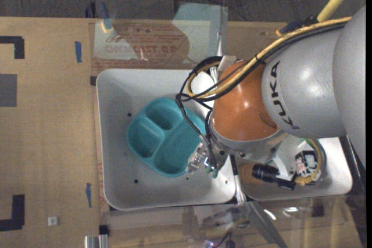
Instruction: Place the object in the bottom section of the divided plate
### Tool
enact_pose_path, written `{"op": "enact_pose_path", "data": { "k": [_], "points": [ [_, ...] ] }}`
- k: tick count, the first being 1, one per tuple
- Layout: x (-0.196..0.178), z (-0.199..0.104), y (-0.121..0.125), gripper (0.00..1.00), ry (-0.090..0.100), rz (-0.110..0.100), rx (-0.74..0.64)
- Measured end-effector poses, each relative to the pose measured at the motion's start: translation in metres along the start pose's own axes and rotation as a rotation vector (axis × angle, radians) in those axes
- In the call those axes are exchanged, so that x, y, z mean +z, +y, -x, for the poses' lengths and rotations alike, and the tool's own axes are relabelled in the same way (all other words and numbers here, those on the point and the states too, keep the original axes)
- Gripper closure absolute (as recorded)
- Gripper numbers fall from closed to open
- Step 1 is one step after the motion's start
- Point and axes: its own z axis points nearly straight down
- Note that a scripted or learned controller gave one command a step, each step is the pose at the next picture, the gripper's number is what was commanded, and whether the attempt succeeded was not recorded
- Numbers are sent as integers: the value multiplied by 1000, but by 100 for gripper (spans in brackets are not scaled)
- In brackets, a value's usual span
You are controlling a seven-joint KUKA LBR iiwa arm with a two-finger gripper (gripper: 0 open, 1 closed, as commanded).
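The arm (pixel 314 72) eats up most of the right side here, grey housing with the orange band (pixel 241 104) sitting right over the seam between the two bins. It comes in from the right and hangs over the left bin (pixel 116 125), which sits on the brown table (pixel 46 125).

Inside that left bin is the teal divided plate (pixel 165 136), lying roughly in the middle, a bit tilted in the view. You can see two smaller sections toward its upper left and one bigger section toward the lower right. The tool (pixel 202 161) is right at the plate's lower right edge, just over or touching the rim of that bigger section. Can't say which, the angle doesn't give it away.

Honestly the tool itself is a mess to read: small, shiny, some green bits near it, and the wrist covers the rest. I can't tell what state it's in, and I can't tell whether anything is in it. The object for the task I can't pick out for sure either.

The right bin (pixel 340 183) is mostly hidden under the arm. What peeks out is a black cylindrical thing (pixel 268 173) and a small white item with yellow and black bits (pixel 306 164), both near the bottom. A white rounded thing (pixel 200 83) shows behind the cables at the top of the left bin, partly covered.
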Motion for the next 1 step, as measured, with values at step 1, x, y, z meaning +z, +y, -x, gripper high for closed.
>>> {"op": "enact_pose_path", "data": {
  "k": [1],
  "points": [
    [-41, 35, -22, 100, -3, 2, 97]
  ]
}}
